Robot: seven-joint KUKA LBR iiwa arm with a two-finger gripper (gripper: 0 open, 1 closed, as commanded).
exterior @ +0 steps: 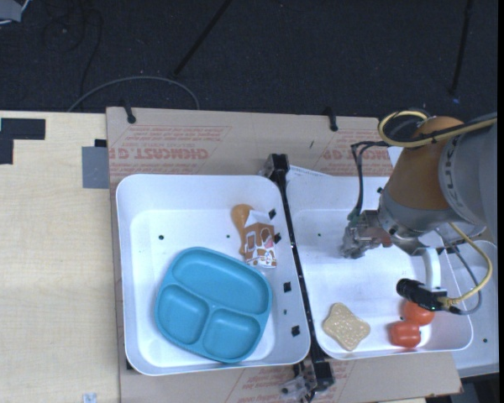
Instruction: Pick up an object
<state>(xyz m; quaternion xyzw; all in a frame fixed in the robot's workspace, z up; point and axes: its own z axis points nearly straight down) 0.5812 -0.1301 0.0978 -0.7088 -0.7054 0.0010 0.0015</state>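
At centre frame, two white bins sit side by side. The left bin [139, 217] holds a blue divided tray [212, 304], a printed packet [259, 246] and a brown piece [241, 217]. The right bin [336, 225] holds a biscuit [346, 327] and red items [410, 324], all candidate picks. The gripper [359, 240] hovers over bare floor, grasping nothing; jaw state indeterminate.

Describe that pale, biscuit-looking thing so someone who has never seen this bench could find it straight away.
Start at the right white bin of the two, where the arm reaches in. Look along its near edge, towards the divider between the bins: the tan biscuit-like piece lies flat there. Its neighbours to the right are two red-orange pieces; this one is pale, speckled and flat.
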